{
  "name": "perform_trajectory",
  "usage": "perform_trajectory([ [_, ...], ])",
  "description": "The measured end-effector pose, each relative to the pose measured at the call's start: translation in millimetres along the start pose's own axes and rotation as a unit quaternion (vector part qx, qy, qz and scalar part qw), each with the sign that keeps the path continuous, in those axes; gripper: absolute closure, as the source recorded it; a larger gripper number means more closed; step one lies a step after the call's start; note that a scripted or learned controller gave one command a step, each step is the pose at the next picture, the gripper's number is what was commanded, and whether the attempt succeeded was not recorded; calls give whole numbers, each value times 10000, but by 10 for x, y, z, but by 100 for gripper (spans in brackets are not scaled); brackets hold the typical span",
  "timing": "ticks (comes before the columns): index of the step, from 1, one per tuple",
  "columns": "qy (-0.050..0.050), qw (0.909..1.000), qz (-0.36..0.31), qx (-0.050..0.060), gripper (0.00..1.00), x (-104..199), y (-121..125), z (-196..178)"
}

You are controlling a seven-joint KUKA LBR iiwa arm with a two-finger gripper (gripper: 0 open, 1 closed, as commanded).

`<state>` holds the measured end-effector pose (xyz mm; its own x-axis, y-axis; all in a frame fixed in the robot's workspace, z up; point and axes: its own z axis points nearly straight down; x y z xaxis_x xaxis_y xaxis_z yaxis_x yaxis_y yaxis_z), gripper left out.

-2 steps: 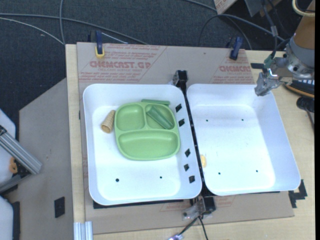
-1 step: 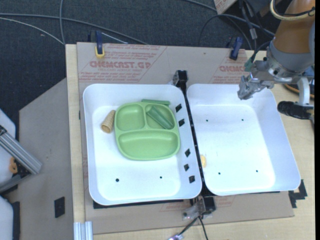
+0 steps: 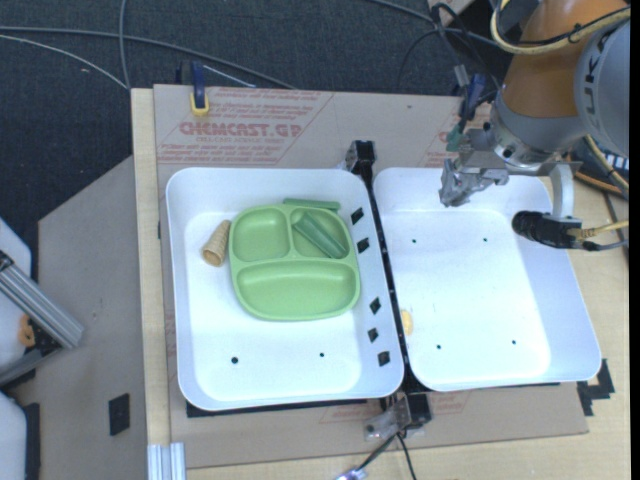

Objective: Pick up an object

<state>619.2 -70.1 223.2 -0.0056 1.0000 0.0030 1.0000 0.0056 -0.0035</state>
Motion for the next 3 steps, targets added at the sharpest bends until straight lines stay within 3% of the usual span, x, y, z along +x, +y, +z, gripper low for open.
perform_trajectory([
  [1,5,10000,-4,-1,100,610,-11,74],
  [3,-4,10000,-1,-28,100,1557,0,-101],
])
